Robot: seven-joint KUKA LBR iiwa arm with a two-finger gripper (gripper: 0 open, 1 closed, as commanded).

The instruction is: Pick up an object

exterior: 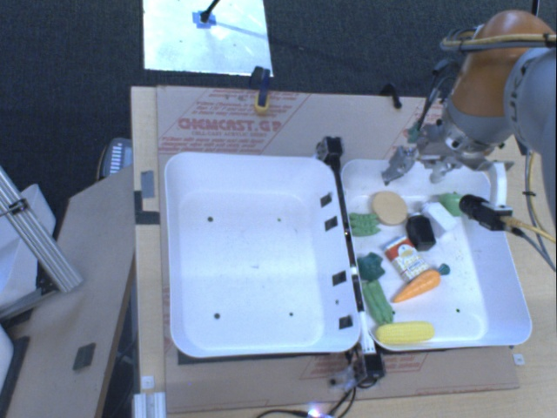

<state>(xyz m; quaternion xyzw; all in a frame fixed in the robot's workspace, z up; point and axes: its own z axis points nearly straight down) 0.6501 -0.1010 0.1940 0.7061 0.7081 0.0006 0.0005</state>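
Grey gripper (418, 165) hangs above the right bin's (500, 273) far edge, fingers spread with nothing between, likely poised to descend; nearest candidate, tan disc (389, 207), lies just beside, toward the divider.

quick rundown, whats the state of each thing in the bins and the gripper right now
gripper: above the right bin's far edge, jaws apart, holding nothing
right bin: holds all the objects
tan disc: lying flat
carrot: lying on its side
corn cob: lying near the front rim
red and white packet: lying flat beside the carrot
black block: resting on the bin floor
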